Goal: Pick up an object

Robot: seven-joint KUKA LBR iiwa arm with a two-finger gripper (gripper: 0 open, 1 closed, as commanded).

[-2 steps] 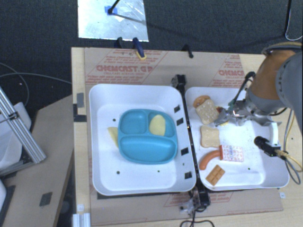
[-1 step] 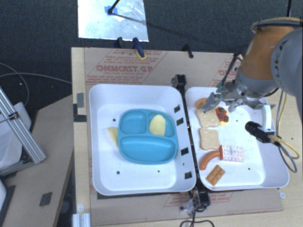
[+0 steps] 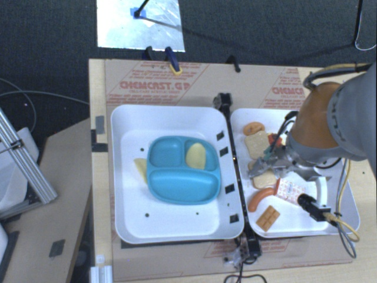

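The end effector point(image 3: 263, 164) is low inside the right bin point(image 3: 352, 212), among the play food near that bin's left wall; whether it is spread or pressed together cannot be told, nor whether anything sits in it. Just above it lies a pale cracker point(image 3: 255, 142), roughly square, and above that a small brown roll point(image 3: 254, 127) with its long axis running left to right. Directly beneath the end effector is a pale bread piece point(image 3: 263, 180). Below that a sausage point(image 3: 261, 198) lies on a slant, its long axis rising from lower left to upper right, and lower still a tan wafer point(image 3: 267, 218) tilts the same way near the bin's front edge. To the right and below sits a red-and-white packet point(image 3: 288, 188) (partly under the arm).

Across the divider to the left, the left bin point(image 3: 131, 158) holds a blue divided plate point(image 3: 182, 170) with a yellow lemon-like piece point(image 3: 196, 155) in its upper right compartment, and a pale yellow wedge point(image 3: 140, 168) touching the plate's left rim. That bin has bare floor along its front and left. Both bins rest on the bench point(image 3: 152, 81).
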